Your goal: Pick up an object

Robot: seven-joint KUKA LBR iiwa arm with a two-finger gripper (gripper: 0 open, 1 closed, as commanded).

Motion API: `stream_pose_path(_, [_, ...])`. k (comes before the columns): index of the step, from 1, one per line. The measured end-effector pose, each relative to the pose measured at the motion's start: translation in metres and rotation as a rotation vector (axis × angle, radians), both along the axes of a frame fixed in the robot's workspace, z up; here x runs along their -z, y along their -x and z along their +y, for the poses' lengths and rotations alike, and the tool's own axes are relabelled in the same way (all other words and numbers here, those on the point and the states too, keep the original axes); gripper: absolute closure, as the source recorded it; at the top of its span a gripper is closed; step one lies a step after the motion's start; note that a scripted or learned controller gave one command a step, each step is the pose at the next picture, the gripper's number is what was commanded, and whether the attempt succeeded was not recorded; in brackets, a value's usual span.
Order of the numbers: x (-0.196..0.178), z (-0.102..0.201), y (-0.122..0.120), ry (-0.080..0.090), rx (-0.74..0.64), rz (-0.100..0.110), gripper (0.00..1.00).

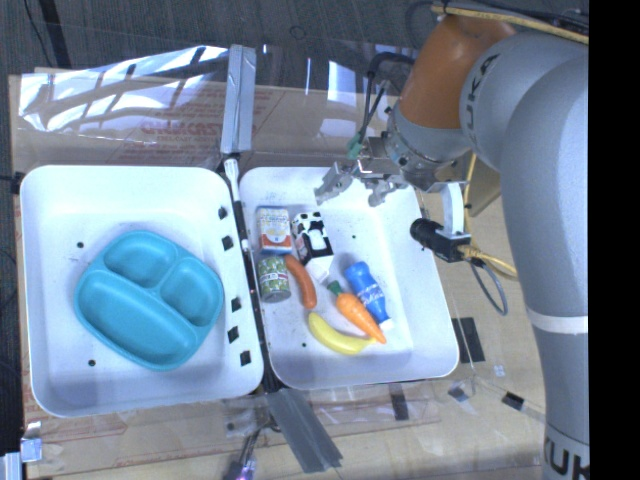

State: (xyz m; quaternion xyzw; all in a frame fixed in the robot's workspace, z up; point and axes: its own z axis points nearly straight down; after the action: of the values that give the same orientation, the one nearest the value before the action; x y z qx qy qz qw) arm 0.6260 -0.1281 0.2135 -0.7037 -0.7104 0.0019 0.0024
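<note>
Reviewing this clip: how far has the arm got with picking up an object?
Nothing looks picked yet. The gripper hangs open over the far end of the right bin with nothing between its fingers. The banana, carrot, blue bottle, sausage and small cans all lie on the bin floor. The blue tray sits in the left bin. Choosing, descending, gripping and lifting remain.

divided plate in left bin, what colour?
Solid light blue; the divided plate shows best in the camera view.
</note>
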Motion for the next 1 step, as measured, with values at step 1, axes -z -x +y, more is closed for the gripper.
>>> stream_pose_path(1, [0.1136,0.0,0.0044,0.002,-0.099,-0.018,0.0])
